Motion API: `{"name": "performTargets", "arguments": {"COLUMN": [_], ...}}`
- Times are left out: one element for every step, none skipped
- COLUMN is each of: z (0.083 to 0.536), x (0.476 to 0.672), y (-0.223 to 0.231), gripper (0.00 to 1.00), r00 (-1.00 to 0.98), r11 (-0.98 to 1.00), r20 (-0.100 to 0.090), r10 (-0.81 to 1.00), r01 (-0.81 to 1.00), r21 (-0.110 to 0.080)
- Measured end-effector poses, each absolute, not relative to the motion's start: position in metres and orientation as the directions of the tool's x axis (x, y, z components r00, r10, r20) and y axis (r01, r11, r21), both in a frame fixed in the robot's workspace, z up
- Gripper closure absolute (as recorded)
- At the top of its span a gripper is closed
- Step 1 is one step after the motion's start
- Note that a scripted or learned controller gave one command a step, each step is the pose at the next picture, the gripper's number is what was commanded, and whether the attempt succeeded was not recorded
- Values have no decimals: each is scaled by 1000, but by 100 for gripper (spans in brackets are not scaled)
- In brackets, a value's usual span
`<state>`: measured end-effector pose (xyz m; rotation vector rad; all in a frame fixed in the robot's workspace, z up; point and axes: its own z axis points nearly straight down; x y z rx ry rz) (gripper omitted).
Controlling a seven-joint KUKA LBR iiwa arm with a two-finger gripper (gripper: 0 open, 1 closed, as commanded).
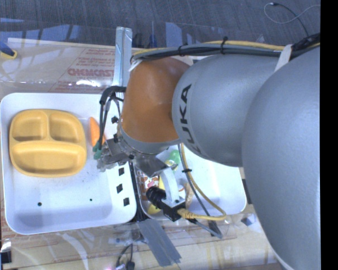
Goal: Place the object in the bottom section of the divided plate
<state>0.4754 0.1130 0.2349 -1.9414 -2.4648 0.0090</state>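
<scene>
— Carrot [94, 129], that small orange piece: you'll find it in the left bin [22, 218], just off the divided plate [47, 142] at its 3 o'clock, lying on the white floor.

— Why is your arm [214, 111] parked over it?

— Likely lining up a pick; the end effector [104, 153] sits at the carrot's 5 o'clock. You cannot tell its grip state.

— And the target?

— The plate's wide section, at its 6 o'clock, is bare. The carrot looks slim, smooth and tapered.
</scene>
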Motion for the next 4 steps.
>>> {"name": "performTargets", "arguments": {"z": [252,299,299,334], "x": [504,505,505,476], "y": [200,210,210,210], "gripper": [100,100,0,0], "r00": [-241,-318,-318,-121], "r11": [241,318,318,121], "r20": [0,-1,-1,-1], "r10": [971,948,948,993], "r01": [971,948,948,993], "r21": [-3,-2,-3,0]}}
